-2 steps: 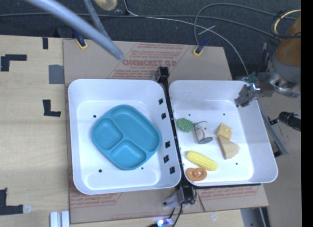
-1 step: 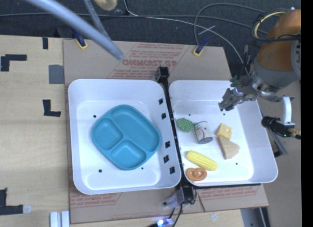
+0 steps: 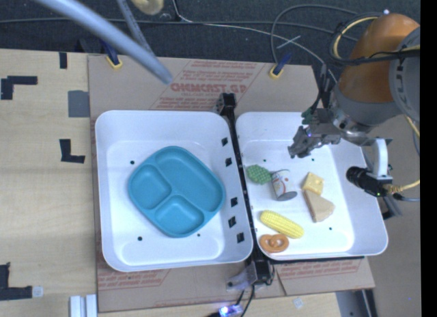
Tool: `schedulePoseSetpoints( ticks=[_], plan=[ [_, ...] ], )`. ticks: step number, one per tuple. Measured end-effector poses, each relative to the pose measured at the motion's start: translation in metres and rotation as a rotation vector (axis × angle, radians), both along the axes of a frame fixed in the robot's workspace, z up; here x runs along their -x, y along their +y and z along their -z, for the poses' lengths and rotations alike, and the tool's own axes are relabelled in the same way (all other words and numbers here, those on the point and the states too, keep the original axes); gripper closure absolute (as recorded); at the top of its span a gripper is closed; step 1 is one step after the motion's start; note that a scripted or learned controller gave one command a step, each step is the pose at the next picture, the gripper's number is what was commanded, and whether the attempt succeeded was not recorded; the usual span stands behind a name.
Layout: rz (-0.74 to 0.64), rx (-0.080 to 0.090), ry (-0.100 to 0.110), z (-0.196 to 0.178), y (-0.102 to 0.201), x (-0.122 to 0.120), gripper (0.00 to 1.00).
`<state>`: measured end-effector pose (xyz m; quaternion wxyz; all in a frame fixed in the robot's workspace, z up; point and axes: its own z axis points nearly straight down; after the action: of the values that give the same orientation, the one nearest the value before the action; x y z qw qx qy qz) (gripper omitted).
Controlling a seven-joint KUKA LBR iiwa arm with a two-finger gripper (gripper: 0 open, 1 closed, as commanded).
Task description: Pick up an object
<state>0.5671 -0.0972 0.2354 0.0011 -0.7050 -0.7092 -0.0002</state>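
Observation:
The right bin [image 3: 355, 240] holds several small objects: a green toy piece [image 3: 259, 173], a small grey can [image 3: 281, 186], a yellow cheese wedge [image 3: 313, 184], a tan wedge [image 3: 320, 208], a yellow corn cob [image 3: 281, 223] and an orange pretzel [image 3: 274, 242]. My gripper [image 3: 301, 146] hangs over the upper middle of this bin, above and to the right of the can. Nothing shows between its dark fingers. The arm's orange band [image 3: 372, 56] rises at the upper right.
The left bin [image 3: 113, 138] holds a blue divided tray [image 3: 176, 190]. A black divider [image 3: 235, 172] runs between the bins. Cables loop behind the right bin, and a black fitting [image 3: 369, 180] hangs over its right wall.

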Motion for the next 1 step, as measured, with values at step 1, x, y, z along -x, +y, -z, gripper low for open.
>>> schedulePoseSetpoints(
  ticks=[1],
  plan=[
    [0.0,0.0,0.001,-0.003,0.0544,0.0192,1.0]
  ],
)
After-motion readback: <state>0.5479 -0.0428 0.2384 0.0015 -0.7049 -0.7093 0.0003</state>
